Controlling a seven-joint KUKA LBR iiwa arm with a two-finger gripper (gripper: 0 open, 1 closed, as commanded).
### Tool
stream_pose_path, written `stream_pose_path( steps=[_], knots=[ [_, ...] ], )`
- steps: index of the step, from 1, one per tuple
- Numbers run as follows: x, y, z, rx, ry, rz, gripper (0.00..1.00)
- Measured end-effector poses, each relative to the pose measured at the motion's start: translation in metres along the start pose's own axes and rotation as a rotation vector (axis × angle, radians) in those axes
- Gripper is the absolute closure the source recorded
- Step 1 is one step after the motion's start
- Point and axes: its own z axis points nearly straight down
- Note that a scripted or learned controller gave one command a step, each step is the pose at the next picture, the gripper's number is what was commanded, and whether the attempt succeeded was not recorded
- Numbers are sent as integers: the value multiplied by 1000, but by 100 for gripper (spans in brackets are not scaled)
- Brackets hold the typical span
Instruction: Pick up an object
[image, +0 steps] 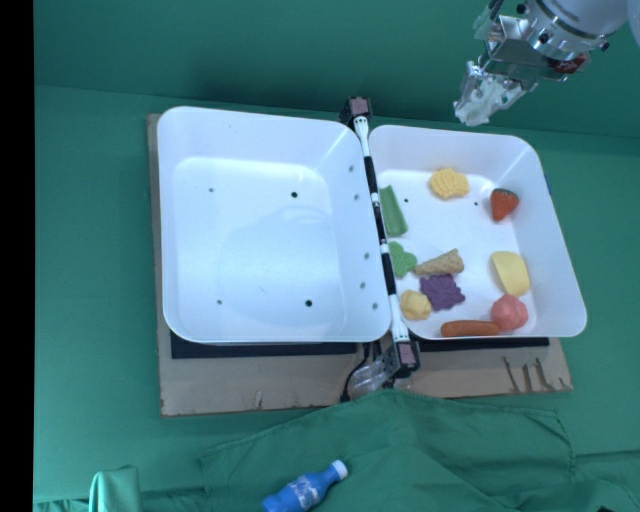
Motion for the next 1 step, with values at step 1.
stream_pose_path(
  steps=[1],
  knots=[
    [-14, 1, -111, -12, -4, 4, 100]
  ],
)
